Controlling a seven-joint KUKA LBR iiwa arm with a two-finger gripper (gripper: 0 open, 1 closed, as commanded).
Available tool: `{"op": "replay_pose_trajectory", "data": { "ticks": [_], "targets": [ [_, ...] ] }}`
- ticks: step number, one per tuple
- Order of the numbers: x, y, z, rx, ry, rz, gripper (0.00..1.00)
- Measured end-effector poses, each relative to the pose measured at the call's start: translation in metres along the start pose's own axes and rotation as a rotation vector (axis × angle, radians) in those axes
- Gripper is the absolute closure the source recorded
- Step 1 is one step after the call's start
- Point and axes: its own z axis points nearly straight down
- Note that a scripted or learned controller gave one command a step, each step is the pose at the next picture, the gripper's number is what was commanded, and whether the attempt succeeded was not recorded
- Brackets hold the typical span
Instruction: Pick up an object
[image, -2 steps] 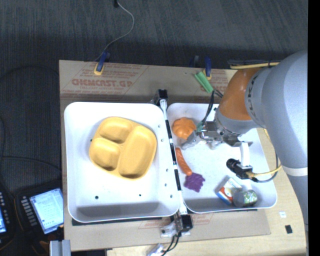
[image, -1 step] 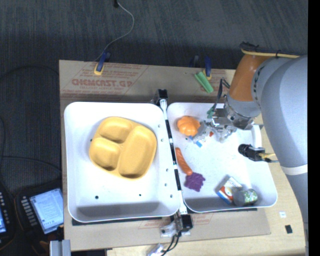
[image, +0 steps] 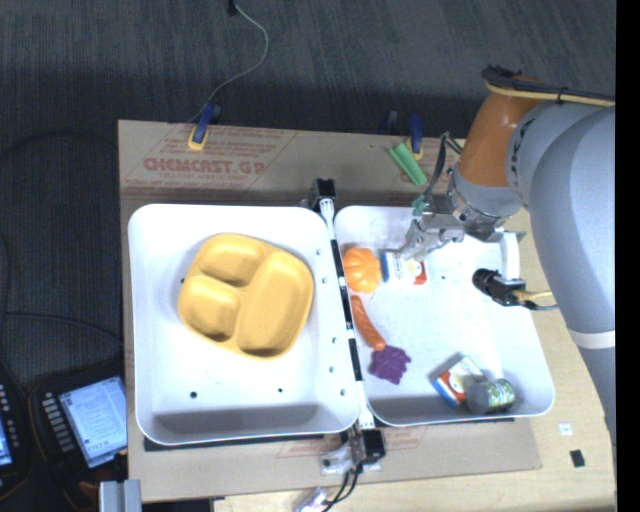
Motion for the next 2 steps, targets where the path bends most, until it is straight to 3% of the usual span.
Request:
{"op": "replay_pose_trajectory", "data": {
  "ticks": [1,2],
  "targets": [
    [0.000,0.000,0.000,0.000,0.000,0.000,0.00],
    [0.001,-0.077,0.034,-0.010,0.002,0.000,0.00]
  ]
}}
